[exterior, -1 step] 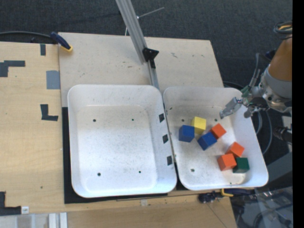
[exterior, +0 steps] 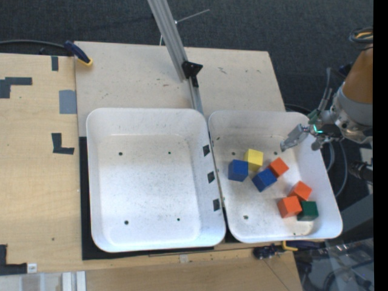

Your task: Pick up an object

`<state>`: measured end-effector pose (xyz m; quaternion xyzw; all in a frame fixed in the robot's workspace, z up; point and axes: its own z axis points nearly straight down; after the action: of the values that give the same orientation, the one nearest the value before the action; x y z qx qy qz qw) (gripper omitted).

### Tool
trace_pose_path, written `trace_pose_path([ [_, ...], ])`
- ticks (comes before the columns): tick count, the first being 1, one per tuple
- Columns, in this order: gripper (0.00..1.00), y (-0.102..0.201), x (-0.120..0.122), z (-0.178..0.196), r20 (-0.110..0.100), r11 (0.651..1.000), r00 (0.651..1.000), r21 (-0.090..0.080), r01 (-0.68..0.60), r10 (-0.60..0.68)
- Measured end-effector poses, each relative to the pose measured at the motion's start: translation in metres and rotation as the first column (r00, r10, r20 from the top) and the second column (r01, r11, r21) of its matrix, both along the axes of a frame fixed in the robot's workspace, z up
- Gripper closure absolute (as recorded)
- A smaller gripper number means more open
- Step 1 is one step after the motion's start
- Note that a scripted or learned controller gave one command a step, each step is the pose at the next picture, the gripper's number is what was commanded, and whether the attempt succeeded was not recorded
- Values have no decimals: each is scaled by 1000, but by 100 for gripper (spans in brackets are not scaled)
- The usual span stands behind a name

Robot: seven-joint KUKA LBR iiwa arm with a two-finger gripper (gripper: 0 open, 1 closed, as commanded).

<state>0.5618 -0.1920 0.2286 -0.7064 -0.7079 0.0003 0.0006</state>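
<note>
Gripper (exterior: pixel 303 137) above right bin's (exterior: pixel 242 119) far-right rim, fingers spread, empty. Orange cube (exterior: pixel 279 167) nearest, just below gripper inside bin, beside blue cube (exterior: pixel 264 179). Likely light, rigid, smooth wood; pinch opposite flat faces.

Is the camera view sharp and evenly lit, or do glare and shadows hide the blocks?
Camera view: light is even and soft, no strong glare on the right bin; blocks such as the yellow block cast only faint shadows and stay distinct; the gripper looks slightly blurred, its fine detail unclear.
</note>
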Motion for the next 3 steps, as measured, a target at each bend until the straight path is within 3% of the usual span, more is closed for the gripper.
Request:
trace_pose_path([
  [1,0,4,-1,-65,-7,1000,1000,1,1,-1],
  [3,0,7,-1,-138,-2,1000,1000,-1,1,-1],
])
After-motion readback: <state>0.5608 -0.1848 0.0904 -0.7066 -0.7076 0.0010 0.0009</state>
